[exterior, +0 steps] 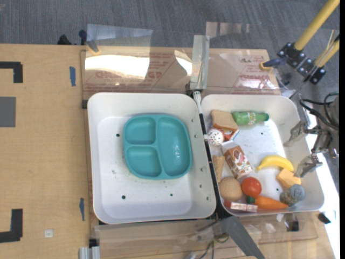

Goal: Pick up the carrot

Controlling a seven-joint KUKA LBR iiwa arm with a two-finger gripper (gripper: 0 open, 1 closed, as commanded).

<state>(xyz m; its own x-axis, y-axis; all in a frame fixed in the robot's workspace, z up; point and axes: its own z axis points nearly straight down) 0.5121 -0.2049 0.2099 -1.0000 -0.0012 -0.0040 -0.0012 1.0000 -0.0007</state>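
Carrot (pixel 271 203) lies at the front of the right bin (pixel 310 196), close to the near wall — about 5 o'clock from the bin's centre. Long axis runs roughly 9-to-3 across the view, tilted slightly down toward 4; the green stub is at the 9 o'clock end, the taper points toward 3.

Neighbours crowd it. Tomato (pixel 251 186) just beside at 11 o'clock, a grey lumpy object (pixel 295 194) at or touching the tapered tip, cheese wedge (pixel 288 178) near at 1 o'clock, a red-and-white packet (pixel 237 205) at the stub end. Banana (pixel 275 162) further back at 12.

Gripper (pixel 308 147) sits over the bin's right rim, metal fingers visible at the edge of the view. From there the carrot lies at about 7 o'clock, near but not under it. Judgement: the approach wants a closing direction across the carrot's short axis, i.e. along 12-to-6, landing mid-body to stay off the tomato and the grey object.

Hard to read — jaws are mixed up with cables and the rim; cannot tell if spread or pressed together. Nothing seen between them. Whether the carrot tip touches the grey object is unclear.
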